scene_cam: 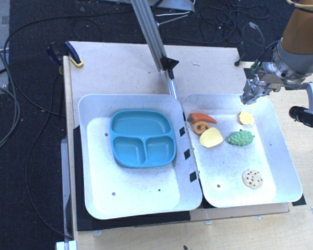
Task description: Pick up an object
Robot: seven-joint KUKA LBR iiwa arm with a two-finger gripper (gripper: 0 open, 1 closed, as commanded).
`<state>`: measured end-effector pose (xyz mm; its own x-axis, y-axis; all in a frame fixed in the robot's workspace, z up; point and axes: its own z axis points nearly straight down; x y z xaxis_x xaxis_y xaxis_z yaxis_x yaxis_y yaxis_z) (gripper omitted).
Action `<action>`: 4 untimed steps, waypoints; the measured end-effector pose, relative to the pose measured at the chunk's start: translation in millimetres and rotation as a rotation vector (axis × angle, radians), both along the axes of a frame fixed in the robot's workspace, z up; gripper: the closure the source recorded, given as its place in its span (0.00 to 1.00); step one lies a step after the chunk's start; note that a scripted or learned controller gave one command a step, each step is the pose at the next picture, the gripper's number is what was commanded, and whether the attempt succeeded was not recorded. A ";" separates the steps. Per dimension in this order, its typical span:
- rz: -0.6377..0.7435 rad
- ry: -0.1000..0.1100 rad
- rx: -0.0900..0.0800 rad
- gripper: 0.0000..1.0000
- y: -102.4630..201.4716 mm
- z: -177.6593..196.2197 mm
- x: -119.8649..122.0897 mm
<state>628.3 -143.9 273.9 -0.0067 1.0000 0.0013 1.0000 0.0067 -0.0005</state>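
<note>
The right bin holds an orange carrot, an orange ring, a yellow wedge, a small yellow piece, a green bunch of grapes and a speckled cookie. My gripper hangs over the bin's far edge, just above the small yellow piece. Nothing shows between its fingertips. The arm comes in from the upper right.
The left bin holds a blue divided plate. A slanted metal pole crosses the bench behind the bins, down to the seam between them. Cables lie on the dark floor beyond.
</note>
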 end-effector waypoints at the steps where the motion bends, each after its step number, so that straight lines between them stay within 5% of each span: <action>1: 0.000 0.002 0.000 1.00 54.0 -18.9 -7.3; 4: 0.001 0.001 0.000 1.00 216.2 -31.0 -37.3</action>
